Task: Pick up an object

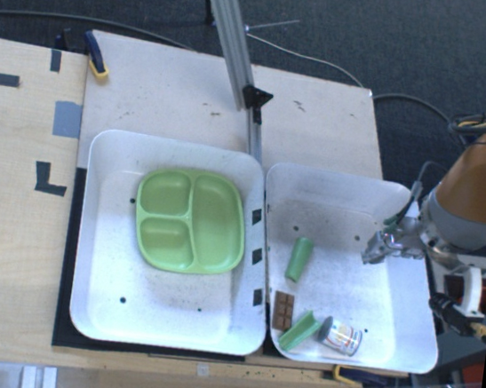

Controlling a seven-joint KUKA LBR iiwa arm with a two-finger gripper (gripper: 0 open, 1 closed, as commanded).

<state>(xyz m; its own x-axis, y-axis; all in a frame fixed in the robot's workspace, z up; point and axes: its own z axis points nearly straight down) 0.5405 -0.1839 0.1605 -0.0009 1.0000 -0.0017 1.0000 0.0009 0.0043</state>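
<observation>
While the gripper (382, 250) hangs by the right bin's (401, 345) right edge, its state impossible to tell, a green cylinder (299, 258) lies mid-bin; a green block (298, 331), small jar (340, 337) and brown bar (283, 309) sit along its front edge.

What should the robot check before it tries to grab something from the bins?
1. Gripper over the right bin: ok, near its right side.
2. Anything held between its fingers: cannot tell.
3. Green cylinder lying free, apart from other things: ok.
4. Green block, brown bar and small jar crowded near the front rim: not ok for an easy grab.
5. Green divided plate lies in the left bin, away from the gripper: ok.
</observation>
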